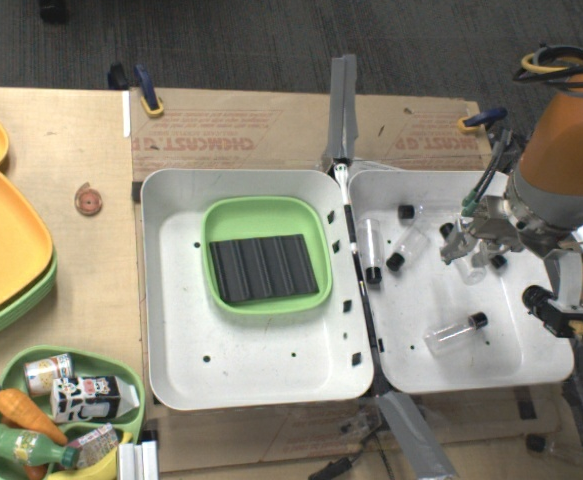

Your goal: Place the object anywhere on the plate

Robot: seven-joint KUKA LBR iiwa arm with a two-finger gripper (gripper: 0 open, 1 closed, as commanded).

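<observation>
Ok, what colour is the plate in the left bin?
Light green, seen in the camera view: the plate has a dark grey ribbed slab lying on it.

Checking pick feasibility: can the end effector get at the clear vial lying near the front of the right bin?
Probably yes. The end effector is over the right bin, and the vial lies by itself on bare bin floor with nothing on top of it. The other vials lie farther back.

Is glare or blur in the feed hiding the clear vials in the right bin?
Camera view: lighting is even and soft, no harsh glare; the clear vials nearly vanish against the white right bin, only their black caps standing out; the gripper looks slightly blurred; the green plate and dark mat are sharp.
</observation>
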